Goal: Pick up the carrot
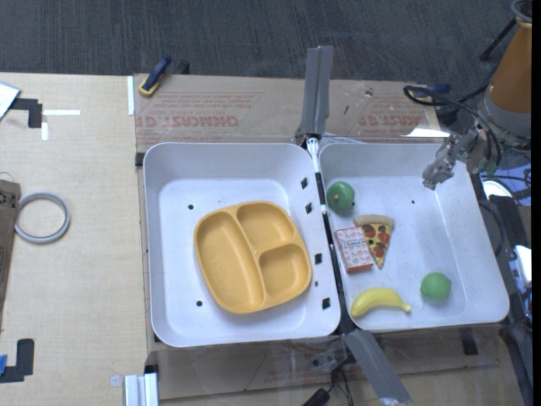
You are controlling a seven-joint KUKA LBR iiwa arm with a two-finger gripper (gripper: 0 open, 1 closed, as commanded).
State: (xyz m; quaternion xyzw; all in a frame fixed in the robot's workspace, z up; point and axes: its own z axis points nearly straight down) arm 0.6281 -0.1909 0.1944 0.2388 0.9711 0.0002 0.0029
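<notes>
My gripper (436, 174) hangs over the far right part of the right bin (473, 227), near its back wall, at the end of the grey arm with the orange band (517, 66). It is tilted down and to the left, and I see nothing under it but bare white bin floor. The toys in this bin lie well to its left and nearer the front.
The right bin holds a green round fruit (341, 195), a pizza slice (378, 237), a small red box (354, 249), a banana (380, 301) and a green ball (435, 286). A yellow divided plate (252, 256) lies in the left bin (169, 227). A tape roll (40, 217) sits on the bench at left.
</notes>
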